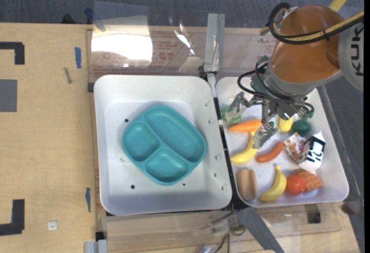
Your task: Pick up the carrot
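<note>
Camera view: claw [267, 129] hangs just beside the carrot [245, 126]; its state, cannot tell.

Orange carrot [245, 126], lying flat

Bulky rounded arm [303, 44] with glossy orange band above the wrist, pale grey casing with dark lettering at three o'clock, black cables looping over the top at eleven o'clock, yellow hose at one o'clock, dark metal two-finger gripper [267, 130] beneath
</note>
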Tool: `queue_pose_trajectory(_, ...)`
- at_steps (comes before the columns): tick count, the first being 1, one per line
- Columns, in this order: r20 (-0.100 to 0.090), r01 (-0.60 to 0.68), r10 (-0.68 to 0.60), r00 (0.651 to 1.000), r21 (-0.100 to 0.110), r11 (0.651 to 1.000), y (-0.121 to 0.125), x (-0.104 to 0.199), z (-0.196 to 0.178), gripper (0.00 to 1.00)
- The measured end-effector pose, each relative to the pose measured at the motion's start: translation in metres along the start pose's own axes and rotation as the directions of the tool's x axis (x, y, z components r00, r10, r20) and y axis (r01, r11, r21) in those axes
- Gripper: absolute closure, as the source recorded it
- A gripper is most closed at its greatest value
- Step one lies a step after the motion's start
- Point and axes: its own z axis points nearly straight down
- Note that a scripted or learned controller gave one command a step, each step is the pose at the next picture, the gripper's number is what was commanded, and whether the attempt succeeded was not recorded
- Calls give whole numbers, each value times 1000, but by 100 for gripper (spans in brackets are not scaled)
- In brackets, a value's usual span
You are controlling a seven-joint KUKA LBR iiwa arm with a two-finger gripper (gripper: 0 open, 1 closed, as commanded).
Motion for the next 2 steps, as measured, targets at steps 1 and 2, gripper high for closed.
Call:
queue_pose_trajectory(1,0,159,-159,987,0,987,-64,13,76,0)
queue_pose_trajectory(2,3,153,-153,988,3,988,-59,22,98,0)
